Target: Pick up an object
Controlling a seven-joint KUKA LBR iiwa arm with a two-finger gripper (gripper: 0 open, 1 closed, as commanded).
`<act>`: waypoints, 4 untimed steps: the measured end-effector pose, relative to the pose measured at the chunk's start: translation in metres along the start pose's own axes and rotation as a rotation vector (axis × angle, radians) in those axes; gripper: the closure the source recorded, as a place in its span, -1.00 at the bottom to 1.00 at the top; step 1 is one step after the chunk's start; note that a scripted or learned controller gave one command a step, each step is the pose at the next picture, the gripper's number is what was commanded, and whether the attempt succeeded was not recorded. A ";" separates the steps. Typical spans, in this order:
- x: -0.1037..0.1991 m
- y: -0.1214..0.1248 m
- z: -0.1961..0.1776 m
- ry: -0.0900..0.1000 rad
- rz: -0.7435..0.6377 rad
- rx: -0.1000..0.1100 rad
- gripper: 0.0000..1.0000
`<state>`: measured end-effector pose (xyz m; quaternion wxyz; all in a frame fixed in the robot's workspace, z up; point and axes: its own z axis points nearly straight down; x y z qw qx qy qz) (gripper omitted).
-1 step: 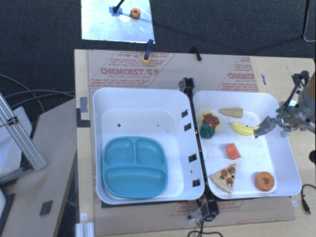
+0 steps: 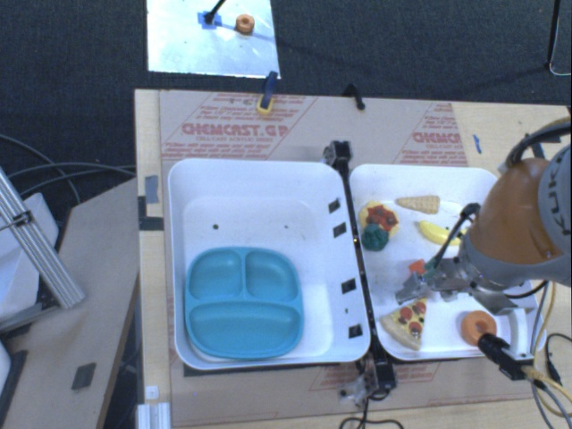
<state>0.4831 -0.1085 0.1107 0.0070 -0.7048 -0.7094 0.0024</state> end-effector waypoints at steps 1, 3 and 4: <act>0.018 0.057 0.027 -0.006 -0.001 -0.016 -1.00; 0.066 0.020 -0.078 -0.004 -0.002 -0.021 1.00; 0.143 0.014 -0.176 -0.003 -0.007 -0.026 1.00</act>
